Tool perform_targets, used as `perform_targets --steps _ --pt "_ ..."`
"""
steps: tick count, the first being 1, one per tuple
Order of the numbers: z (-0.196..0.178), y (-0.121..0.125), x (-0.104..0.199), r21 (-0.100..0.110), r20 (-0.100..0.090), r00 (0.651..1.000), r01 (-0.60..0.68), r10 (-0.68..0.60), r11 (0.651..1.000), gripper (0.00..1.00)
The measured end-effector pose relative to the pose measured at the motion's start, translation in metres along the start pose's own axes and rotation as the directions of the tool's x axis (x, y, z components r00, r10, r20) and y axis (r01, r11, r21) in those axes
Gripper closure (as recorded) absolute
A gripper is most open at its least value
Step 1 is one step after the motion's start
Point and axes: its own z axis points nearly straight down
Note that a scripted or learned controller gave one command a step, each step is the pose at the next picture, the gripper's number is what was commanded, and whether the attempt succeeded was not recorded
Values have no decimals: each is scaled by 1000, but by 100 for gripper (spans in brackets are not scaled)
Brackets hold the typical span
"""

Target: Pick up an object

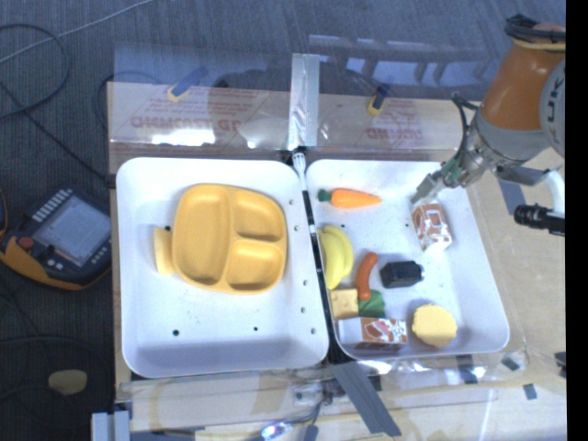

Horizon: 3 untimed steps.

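Observation:
The right bin [478, 255] holds a toy carrot [351, 198], a yellow banana [336, 254], a red chili-like piece [367, 275], a black block [401, 273], a wrapped snack packet [431, 226], a yellow round piece [434, 325], a yellow cube [344, 303] and a red-and-white carton [383, 332]. My gripper [439, 181] hangs over the bin's upper right part, just above the snack packet. Its fingers point down-left and nothing shows between them.
The left bin [147, 338] holds a yellow divided plate [228, 237]. A divider rail [310, 237] separates the bins. A pendant device [60, 237] lies on the floor to the left, with cables around it. A black knob [536, 216] sticks out at the right.

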Motion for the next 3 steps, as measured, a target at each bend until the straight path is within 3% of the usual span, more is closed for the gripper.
perform_targets --steps 1,2,3 --pt "96 -64 9 -9 8 996 85 -85 996 100" --pt "98 -9 -28 -8 4 981 -194 194 981 100" --pt "96 -74 -3 -14 9 999 54 -54 998 100"
